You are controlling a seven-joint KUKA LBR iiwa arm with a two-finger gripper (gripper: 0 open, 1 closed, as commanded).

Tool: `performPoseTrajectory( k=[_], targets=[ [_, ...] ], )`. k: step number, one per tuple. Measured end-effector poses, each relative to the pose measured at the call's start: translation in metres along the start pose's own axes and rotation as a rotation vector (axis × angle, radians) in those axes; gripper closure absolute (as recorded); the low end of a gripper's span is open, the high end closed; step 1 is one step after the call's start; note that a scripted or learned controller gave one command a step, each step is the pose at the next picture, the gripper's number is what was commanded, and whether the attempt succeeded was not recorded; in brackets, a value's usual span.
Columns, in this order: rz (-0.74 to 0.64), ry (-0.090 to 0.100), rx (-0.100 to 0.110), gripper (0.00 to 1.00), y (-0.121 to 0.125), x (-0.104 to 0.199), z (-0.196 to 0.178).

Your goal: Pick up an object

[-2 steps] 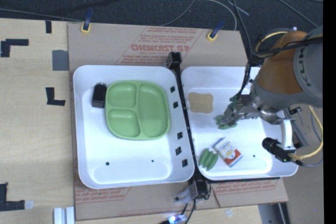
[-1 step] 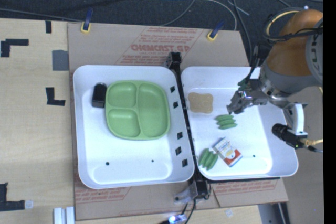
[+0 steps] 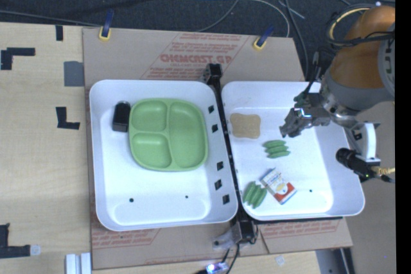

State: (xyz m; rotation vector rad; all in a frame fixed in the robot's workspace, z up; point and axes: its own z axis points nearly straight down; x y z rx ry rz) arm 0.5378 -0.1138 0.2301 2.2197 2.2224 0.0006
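In the left bin (image 3: 103,157) lie one black block (image 3: 121,117) and one green divided plate (image 3: 169,135). The right bin (image 3: 334,192) holds one tan sponge (image 3: 245,126), two green pea pods (image 3: 277,149), (image 3: 254,194) and one small packet (image 3: 279,185). At three o'clock the pincer (image 3: 292,126) hangs just above the upper pod; its state I cannot tell. That pod looks light and soft, best pinched across its middle.

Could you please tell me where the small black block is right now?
The small black block lies in the left white bin, against the left edge of the green divided plate.
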Motion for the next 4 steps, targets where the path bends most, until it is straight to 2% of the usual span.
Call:
performPoseTrajectory(
  k=[2, 3, 4],
  targets=[
    [-0.005, 0.001, 0.003, 1.0, 0.0, 0.099, 0.014],
    [-0.006, 0.002, 0.002, 1.0, 0.003, 0.15, 0.003],
    [-0.005, 0.001, 0.003, 1.0, 0.012, 0.201, 0.015]
  ],
)
